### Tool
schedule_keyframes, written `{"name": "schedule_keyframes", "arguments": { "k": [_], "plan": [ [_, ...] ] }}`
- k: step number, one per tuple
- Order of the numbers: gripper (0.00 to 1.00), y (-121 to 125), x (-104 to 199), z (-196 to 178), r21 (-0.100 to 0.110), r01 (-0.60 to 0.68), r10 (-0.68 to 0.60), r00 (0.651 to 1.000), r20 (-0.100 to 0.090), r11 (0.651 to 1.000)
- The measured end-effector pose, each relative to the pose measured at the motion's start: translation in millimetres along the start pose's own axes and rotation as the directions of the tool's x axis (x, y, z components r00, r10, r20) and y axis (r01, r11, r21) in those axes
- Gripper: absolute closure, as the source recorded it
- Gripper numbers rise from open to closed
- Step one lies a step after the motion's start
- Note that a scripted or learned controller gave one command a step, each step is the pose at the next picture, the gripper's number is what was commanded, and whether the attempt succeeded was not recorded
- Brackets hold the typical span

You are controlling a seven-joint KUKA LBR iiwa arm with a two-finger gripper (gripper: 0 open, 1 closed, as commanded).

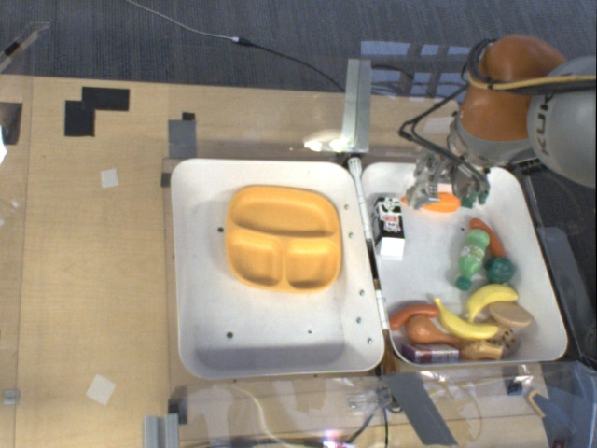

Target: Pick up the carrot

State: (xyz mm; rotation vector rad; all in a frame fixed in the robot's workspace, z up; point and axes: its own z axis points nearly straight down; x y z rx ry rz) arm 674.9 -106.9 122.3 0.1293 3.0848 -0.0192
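Left bin (191, 278) holds a yellow divided tray (283, 238), lying flat near the bin's middle, three compartments up. A metal divider rail (366, 241) runs between the two bins.

Right bin (541, 250): a small black-and-white box (389, 224) sits by its left wall. Up near the far wall, an orange piece, the carrot (440, 203), lies directly under the gripper (449, 192). The grey arm (550, 110) comes in from the right, orange band (508, 82) above the wrist, wrist pointing down into the far part of the right bin. Metal fingers (424, 187) hang on either side of the carrot's top, spread somewhat apart; the carrot sits between them and looks low, near or on the bin floor. Real grip or just straddling: cannot tell.

Further right and nearer the camera: a green bottle (473, 258), a dark green round thing (501, 270), a red-orange piece (489, 234) behind them. Along the near wall, a clutter: banana (476, 314), a red-brown item (416, 318), a tan round piece (510, 318), a purple packet (434, 353).
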Motion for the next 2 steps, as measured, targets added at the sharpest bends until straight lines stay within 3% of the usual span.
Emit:
{"name": "schedule_keyframes", "arguments": {
  "k": [1,2],
  "plan": [
    [1.00,54.6,72.4,-69.5,-0.005,-0.166,0.166,0.985,-0.046,0.986],
    [1.00,245.2,117.6,-92.2,-0.003,-0.256,0.256,0.965,-0.053,0.967]
  ]
}}
